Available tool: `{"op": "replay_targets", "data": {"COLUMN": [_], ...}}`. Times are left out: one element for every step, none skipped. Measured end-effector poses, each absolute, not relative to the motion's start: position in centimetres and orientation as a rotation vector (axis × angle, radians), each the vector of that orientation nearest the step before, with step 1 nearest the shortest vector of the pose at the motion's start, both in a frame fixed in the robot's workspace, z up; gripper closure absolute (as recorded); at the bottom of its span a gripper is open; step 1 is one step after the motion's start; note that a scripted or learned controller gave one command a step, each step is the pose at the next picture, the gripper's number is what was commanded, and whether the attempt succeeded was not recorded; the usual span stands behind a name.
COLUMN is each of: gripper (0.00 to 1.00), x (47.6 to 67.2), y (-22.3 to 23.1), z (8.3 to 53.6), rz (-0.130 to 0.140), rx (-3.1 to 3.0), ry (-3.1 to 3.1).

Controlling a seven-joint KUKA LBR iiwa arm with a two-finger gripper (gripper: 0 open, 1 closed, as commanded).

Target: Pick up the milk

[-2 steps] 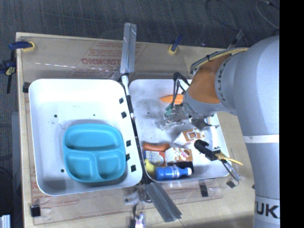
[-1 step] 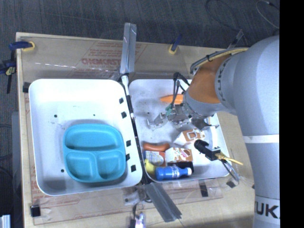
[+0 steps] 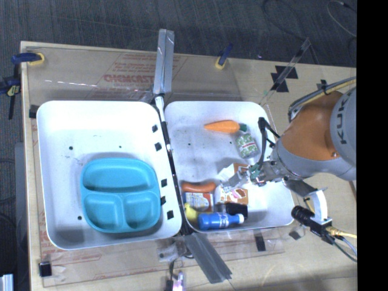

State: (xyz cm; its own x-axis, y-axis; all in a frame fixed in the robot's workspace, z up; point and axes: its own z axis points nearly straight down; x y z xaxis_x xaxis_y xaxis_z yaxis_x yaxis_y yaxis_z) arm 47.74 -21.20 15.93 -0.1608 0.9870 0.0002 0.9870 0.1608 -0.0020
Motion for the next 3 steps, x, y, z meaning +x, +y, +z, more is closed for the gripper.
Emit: {"op": "replay_targets", "data": {"gripper": [0.0, 1.0, 1.0], "x": [47.9, 48.1, 51.6], "y": [-21.2, -21.3, -21.1], "z": [9.3, 10.0, 16.3], "rz": [-0.001, -0.001, 0.003], "rx": [-1.867, -1.864, -1.949], "ry": [-2.532, -2.537, -2.461]}}
